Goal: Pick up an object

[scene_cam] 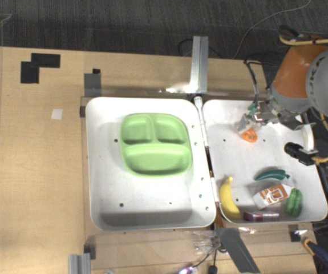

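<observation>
We are hovering our gripper (254,119) just above the orange piece (248,135) in the right bin (318,207); nothing is lifted yet. Whether its fingers are apart, we cannot tell.

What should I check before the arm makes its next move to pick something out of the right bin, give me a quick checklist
1. Gripper is over the right bin, near its far edge: ok.
2. A target sits close: small orange object lies just below the gripper: ok.
3. Object held between the fingers: cannot tell, the fingertips are too small to read.
4. Orange object stands apart from the other items: ok.
5. Banana, carton and green pieces cluster along the near edge, away from the gripper: ok.
6. Green divided plate lies in the left bin, out of the way: ok.
</observation>
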You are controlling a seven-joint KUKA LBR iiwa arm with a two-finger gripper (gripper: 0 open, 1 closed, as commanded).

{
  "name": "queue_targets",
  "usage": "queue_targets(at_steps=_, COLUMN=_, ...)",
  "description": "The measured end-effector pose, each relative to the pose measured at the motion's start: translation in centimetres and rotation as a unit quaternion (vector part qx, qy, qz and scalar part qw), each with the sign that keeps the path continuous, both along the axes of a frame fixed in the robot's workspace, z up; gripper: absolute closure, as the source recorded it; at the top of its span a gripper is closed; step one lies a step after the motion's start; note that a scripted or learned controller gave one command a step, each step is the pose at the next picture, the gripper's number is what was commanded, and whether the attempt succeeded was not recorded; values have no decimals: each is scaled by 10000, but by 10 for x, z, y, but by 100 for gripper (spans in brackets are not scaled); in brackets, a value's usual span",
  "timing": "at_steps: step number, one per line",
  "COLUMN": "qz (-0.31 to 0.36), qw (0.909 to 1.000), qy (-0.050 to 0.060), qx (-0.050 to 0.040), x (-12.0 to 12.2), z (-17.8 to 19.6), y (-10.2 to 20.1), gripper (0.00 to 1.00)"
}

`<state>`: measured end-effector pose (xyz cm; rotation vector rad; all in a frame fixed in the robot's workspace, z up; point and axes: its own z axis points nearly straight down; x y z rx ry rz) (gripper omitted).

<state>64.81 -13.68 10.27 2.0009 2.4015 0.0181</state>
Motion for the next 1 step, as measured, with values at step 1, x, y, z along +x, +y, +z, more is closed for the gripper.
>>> queue_targets(at_steps=1, qz=-482, qw=9988, qy=60, qx=13, x=22, z=85, y=85, gripper=100)
